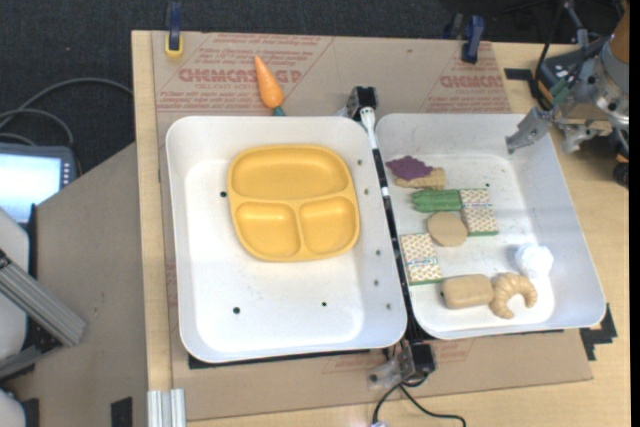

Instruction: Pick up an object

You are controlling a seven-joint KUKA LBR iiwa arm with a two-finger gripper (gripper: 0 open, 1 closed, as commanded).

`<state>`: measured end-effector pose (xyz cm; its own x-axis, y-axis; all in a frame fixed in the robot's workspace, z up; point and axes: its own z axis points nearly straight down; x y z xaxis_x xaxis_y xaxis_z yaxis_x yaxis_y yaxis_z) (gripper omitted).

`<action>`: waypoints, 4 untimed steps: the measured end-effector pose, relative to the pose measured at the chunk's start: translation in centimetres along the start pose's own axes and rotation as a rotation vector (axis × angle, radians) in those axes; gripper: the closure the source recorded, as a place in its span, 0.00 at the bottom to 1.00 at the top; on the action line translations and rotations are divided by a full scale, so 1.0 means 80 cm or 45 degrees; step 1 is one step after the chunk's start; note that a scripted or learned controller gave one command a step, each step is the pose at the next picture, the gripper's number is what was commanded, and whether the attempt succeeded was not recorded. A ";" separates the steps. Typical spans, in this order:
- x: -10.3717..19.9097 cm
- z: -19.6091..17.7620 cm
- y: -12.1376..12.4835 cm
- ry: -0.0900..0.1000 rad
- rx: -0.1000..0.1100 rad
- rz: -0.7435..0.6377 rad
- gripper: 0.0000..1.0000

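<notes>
Camera view from above showed two shallow white bins side by side on a cardboard-covered bench. Left bin (200, 245) held a yellow divided plate (294, 201), lying flat toward its back half. Right bin (560, 215) held the small pickable items: a purple toy piece (406, 167) touching a tan biscuit-like piece (430, 179) near the back left, a green block (436, 200) just in front of them, a round tan cookie (448, 230) resting on patterned cards (478, 212), a tan bread-like block (466, 292) touching a croissant (515, 293) at the front, and a small white object (534, 260) just behind the croissant. An orange toy carrot (268, 82) lay on the cardboard behind the left bin, outside both bins. The gripper (527, 130) hung at the right bin's back right corner, above its rim, well apart from all the items; I could not tell how it was set, and nothing was visibly held. The arm's wrist (600, 80) reached in from the right edge.
</notes>
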<state>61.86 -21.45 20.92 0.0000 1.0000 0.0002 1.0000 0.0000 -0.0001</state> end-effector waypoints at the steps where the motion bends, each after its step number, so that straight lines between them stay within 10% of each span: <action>1: 0.011 0.114 -0.035 0.004 0.012 0.001 0.00; 2: 0.062 0.159 -0.094 0.005 0.010 0.000 0.00; 3: 0.096 0.155 0.005 -0.002 -0.010 -0.008 0.00; 4: 0.081 0.156 -0.014 0.000 0.003 0.002 0.00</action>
<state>60.77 -15.00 8.47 0.0014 1.0000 0.0004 1.0000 -0.0014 -0.0023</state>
